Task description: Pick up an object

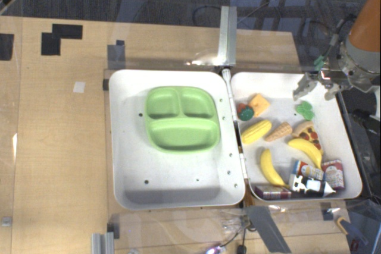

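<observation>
The claw (315, 87) hangs spread and holds nothing, so this looks like the approach step. A small green toy (305, 109) lies just below it; the next move is probably to descend over it and close.

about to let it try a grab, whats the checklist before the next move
1. Gripper above the right bin: ok, near its upper right corner.
2. Fingers open, nothing between them: ok.
3. Target nearby: ok, small green toy lies just below the gripper.
4. Target free of neighbours: ok, apart from the pizza slice.
5. Crowded spots: not ok, bananas and bottle are packed together near the front.
6. Green divided plate in the left bin: ok, away from the arm.
</observation>
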Motion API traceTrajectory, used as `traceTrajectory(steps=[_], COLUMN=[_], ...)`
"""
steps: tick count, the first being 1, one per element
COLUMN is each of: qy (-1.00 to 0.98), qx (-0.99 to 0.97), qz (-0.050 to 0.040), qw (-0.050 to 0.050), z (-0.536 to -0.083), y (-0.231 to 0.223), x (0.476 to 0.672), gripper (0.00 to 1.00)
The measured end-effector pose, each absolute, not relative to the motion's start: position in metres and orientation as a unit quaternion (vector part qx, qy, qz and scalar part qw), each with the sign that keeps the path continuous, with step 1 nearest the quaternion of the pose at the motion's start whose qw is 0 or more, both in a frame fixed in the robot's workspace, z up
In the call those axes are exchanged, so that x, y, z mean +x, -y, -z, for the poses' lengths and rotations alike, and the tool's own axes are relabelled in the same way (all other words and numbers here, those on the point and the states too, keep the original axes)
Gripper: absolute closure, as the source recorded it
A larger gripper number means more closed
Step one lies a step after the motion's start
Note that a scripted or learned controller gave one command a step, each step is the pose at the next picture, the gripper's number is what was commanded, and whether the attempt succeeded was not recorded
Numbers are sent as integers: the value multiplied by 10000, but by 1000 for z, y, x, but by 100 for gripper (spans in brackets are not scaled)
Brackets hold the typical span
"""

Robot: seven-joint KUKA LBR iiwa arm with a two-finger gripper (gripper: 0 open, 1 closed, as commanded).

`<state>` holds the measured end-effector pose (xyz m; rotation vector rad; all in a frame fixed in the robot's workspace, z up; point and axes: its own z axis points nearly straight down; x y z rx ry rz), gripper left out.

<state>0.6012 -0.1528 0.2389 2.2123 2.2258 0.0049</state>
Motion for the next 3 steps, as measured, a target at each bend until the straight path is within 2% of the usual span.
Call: traceTrajectory(steps=[1, 2, 3], qy=[-6022, -6756, -7300], qx=[7983, 7373, 6834], qz=[-17, -15, -43], qw=[22, 11, 49], z=[-232, -109, -90], y=[193, 139, 160], x=[600, 616, 603], gripper=[0, 0, 0])
